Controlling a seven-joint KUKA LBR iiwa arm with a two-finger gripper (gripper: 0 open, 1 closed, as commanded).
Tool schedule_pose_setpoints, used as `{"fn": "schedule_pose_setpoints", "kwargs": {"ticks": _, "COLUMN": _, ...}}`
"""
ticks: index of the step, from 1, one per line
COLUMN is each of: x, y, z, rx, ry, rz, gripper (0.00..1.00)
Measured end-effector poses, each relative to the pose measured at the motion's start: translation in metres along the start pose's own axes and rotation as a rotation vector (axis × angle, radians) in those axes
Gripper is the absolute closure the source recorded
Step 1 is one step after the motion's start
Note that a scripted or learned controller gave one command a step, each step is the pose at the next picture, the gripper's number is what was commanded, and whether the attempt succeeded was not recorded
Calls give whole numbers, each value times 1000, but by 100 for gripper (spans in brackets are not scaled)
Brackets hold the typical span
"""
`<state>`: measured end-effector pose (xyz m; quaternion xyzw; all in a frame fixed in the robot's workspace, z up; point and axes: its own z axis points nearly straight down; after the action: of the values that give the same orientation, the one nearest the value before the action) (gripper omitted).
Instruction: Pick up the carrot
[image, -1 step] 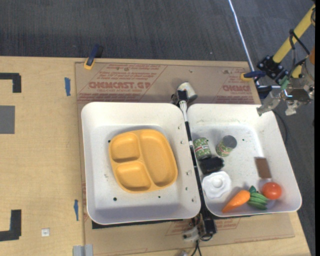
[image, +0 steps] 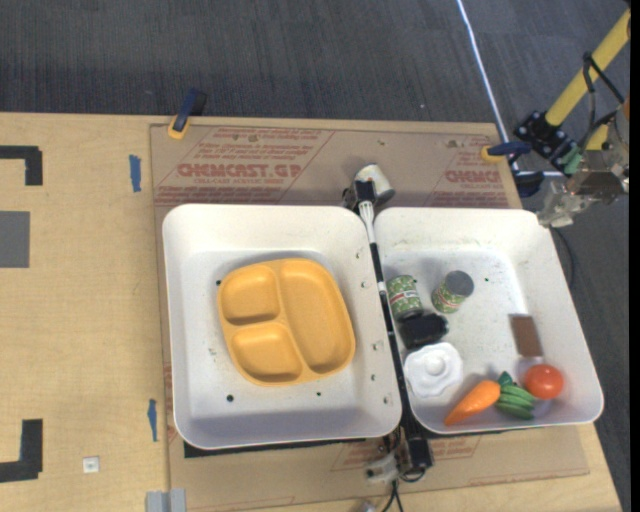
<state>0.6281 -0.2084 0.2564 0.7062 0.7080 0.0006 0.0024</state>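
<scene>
Orange carrot (image: 474, 398) lying in the right white bin's (image: 560, 290) near corner.

Its green top touches a red tomato (image: 544, 380); a white bottle (image: 433, 369) sits just left. Two cans and a brown block lie farther back. The left bin (image: 190, 330) holds a yellow divided plate (image: 286, 320). The claw (image: 556, 212) hangs beyond the right bin's far corner; open or clenched, cannot tell.

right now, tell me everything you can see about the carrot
The carrot looks like a smooth plastic toy: an orange tapered body with a green leafy top. It lies flat near the front edge of the right bin, its pointed tip aimed toward the front left and its green end toward the right. The green top lies against a red tomato-like ball, and a white lidded container sits close on its upper left. Nothing grips it.
</scene>
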Motion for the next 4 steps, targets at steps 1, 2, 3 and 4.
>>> {"fn": "schedule_pose_setpoints", "kwargs": {"ticks": 1, "x": 81, "y": -73, "z": 34, "rx": 6, "ry": 3, "rz": 103, "gripper": 100}}
{"fn": "schedule_pose_setpoints", "kwargs": {"ticks": 2, "x": 189, "y": -104, "z": 33, "rx": 8, "ry": 3, "rz": 231, "gripper": 100}}
{"fn": "schedule_pose_setpoints", "kwargs": {"ticks": 3, "x": 227, "y": -149, "z": 22, "rx": 9, "ry": 2, "rz": 467, "gripper": 100}}
{"fn": "schedule_pose_setpoints", "kwargs": {"ticks": 4, "x": 223, "y": -137, "z": 20, "rx": 6, "ry": 0, "rz": 967, "gripper": 100}}
